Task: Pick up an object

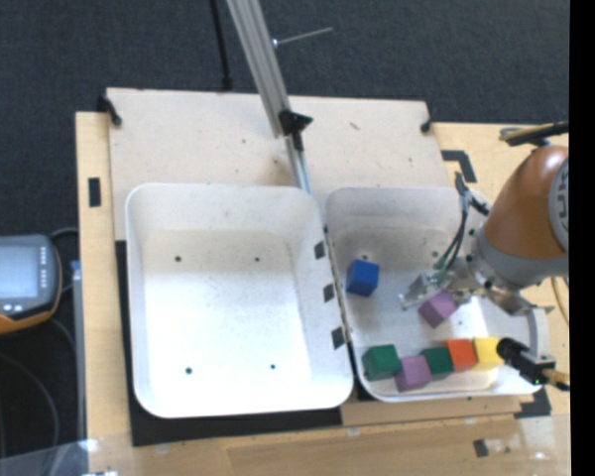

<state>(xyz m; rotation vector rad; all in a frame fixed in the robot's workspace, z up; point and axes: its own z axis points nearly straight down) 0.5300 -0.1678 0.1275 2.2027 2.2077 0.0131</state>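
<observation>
A bench seen from above carries two shallow white bins side by side. The right bin (397, 206) holds small cubes; the left bin (228, 296) sits just beside it. The arm (526, 216) reaches in over the right bin's right edge. Its gripper (438, 294) hangs low, right at a purple cube (437, 310) in the middle of that bin — whether it is spread, pressed together or pinching the cube cannot be told.

A blue cube (362, 277) lies apart, toward the bin's left wall. Along the near edge runs a row: green (381, 361), purple (413, 372), green (437, 360), orange (462, 353), yellow (487, 351).

Likely risk — the purple cube looks tilted, so an off-centre pinch could squeeze it out sideways, or the lift could come up bare.
</observation>
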